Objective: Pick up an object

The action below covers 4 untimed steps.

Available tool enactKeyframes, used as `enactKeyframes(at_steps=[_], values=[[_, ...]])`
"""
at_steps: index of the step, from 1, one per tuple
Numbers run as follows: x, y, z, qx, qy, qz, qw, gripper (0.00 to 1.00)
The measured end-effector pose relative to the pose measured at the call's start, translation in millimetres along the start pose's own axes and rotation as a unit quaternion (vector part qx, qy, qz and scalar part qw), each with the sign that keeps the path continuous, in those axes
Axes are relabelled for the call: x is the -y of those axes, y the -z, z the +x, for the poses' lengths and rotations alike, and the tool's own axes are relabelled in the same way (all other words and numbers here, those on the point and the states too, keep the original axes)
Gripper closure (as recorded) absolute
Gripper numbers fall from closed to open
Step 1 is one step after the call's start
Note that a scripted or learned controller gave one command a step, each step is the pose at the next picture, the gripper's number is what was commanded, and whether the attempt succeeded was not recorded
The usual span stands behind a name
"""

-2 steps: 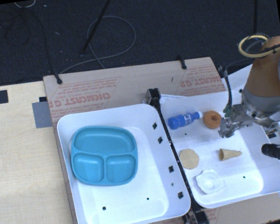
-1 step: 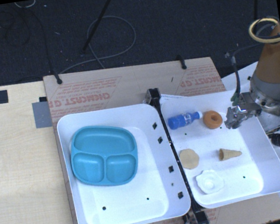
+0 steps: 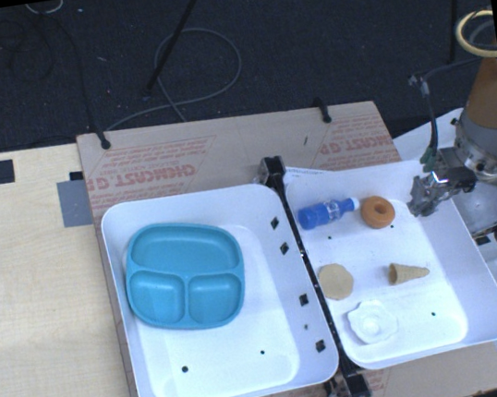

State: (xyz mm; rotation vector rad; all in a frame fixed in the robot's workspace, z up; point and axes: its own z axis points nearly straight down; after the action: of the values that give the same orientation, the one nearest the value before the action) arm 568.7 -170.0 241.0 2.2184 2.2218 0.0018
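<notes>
Hovering end effector (image 3: 423,193), ring-shaped donut (image 3: 378,212), pointed cone (image 3: 408,272)

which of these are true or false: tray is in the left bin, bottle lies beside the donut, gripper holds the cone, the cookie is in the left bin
The blue tray sits in the left bin: true.
The blue bottle lies beside the donut in the right bin: true.
The gripper holds the cone: false, the cone lies on the bin floor, apart from the gripper.
The round cookie is in the left bin: false, it is in the right bin.
</notes>
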Motion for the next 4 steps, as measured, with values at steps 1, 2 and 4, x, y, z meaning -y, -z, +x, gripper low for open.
enactKeyframes(at_steps=[1,2,4], values=[[-5.4,-12.9,52.5,-0.002,0.001,0.003,1.0000,1.00],[-8.3,-24.2,106.3,-0.002,0.001,0.003,1.0000,1.00],[-19.1,-4.5,211.5,-0.001,0.002,0.002,1.0000,1.00]])
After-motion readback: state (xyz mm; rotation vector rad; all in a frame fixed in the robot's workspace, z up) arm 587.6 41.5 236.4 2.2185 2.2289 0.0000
